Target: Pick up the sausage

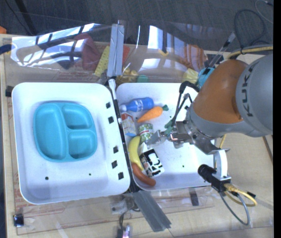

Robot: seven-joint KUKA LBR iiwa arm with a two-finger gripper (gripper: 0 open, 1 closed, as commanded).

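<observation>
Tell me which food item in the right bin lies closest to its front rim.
The sausage, reddish-brown, at the front-left corner below the banana. The carrot lies farther back.

The grey arm (pixel 239 100) reaches in from the right, its gripper (pixel 156 136) lowered leftward, wrist bent.

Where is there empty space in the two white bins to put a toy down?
Left bin: bare floor in front of the blue tray. Right bin: bare floor right of the banana and sausage, under the arm. Its left side is crowded.
</observation>
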